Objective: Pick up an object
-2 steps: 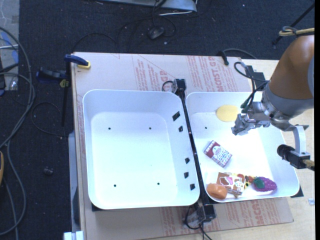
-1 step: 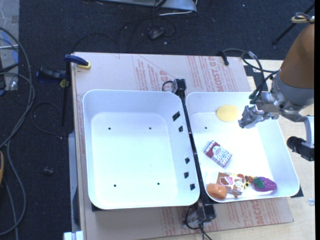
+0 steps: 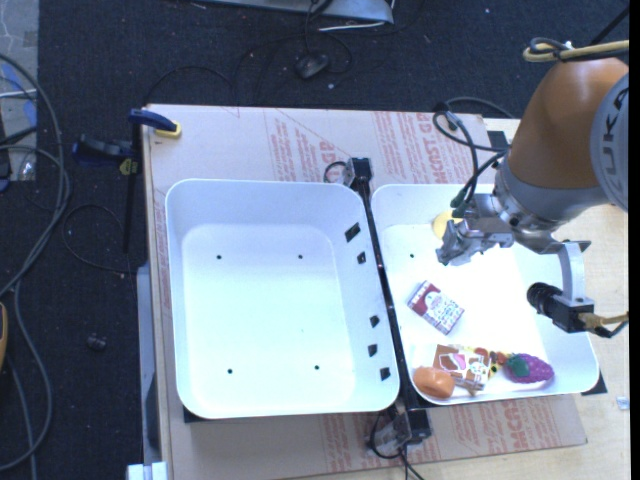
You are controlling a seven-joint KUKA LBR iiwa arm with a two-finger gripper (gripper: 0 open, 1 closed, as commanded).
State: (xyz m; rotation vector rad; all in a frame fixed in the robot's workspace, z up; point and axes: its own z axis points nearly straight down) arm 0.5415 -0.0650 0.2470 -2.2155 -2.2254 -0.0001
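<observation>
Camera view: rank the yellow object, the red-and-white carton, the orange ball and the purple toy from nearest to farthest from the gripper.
1. Yellow object, right beside the gripper, toward the bin's back.
2. Red-and-white carton, mid-bin, below the gripper.
3. Orange ball at the front-left corner and purple toy at the front right: too close to call.

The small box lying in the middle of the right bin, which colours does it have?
The small box is red and white, seen best in the camera view.

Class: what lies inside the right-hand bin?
In the right bin: a small carton, an orange item, a printed packet, a purple toy. A yellow item is partly hidden behind the gripper.
</observation>
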